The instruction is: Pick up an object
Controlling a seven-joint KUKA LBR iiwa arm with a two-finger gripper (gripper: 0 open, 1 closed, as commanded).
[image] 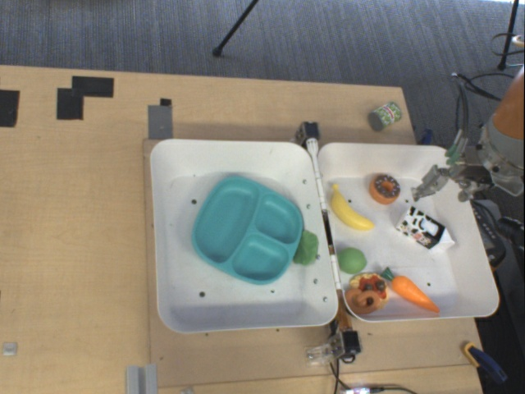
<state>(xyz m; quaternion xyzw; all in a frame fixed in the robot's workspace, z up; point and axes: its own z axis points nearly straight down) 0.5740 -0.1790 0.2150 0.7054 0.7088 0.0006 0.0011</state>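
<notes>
Claw [440,179] poised at the right bin's [484,290] far right, fingers spread wide, nothing gripped.
Just below the claw a black-and-white carton [424,227] is seen lying; a donut [385,188] sits to its left, banana [349,209] beyond, carrot [413,292] lower down.

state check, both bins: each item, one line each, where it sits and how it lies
Teal divided plate: left bin, flat, turned askew.
Green piece: left bin, against the plate's right edge.
Banana: right bin, lying flat.
Donut: right bin, flat.
Black-and-white packet: right bin, lying flat.
Green ball: right bin, free.
Tart: right bin, touching carrot.
Can: on bench, on its side.
Gripper: above right bin, holding nothing.
</notes>
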